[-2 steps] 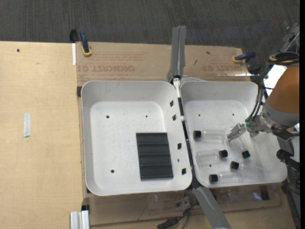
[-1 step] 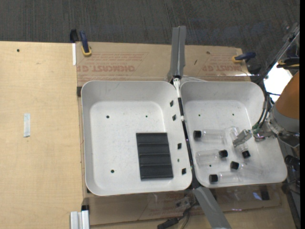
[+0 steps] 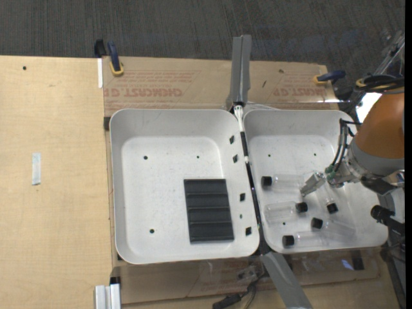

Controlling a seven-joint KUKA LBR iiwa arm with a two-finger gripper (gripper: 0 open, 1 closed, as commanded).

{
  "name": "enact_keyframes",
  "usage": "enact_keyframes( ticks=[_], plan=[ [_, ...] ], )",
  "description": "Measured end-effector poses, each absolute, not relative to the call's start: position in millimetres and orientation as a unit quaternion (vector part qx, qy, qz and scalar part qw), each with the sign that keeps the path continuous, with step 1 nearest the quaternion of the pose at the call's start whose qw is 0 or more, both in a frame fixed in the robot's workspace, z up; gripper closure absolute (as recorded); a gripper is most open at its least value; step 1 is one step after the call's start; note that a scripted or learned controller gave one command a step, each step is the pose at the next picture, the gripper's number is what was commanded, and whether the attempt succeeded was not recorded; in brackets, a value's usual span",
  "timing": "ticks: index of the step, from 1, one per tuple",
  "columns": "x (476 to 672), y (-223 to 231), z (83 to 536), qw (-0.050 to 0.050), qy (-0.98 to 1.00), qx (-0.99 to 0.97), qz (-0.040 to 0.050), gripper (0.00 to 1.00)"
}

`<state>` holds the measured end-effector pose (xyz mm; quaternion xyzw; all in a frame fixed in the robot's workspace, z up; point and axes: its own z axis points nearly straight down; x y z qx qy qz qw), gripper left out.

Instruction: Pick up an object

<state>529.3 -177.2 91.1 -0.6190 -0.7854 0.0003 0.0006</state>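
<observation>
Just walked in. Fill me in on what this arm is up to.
The KUKA arm reaches in from the right, its claw low over the right bin. Below it lie several clear vials with black caps. None is visibly in its grip yet. The left bin holds a black ribbed block, untouched.

Ridged block (image 3: 208,210) in left bin (image 3: 129,172), vials (image 3: 299,208) in right bin (image 3: 290,134)

Vials (image 3: 300,207) crowding right bin (image 3: 290,131)

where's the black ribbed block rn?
The black ribbed block lies flat in the left bin, toward its front right, near the divider between the bins.
</observation>
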Motion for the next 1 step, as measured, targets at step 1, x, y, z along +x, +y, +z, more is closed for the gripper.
enact_keyframes(
  ticks=[1],
  plan=[
    [523.1, -134.4, 91.3, 0.001, -0.801, -0.599, 0.0004, 0.0]
  ],
)
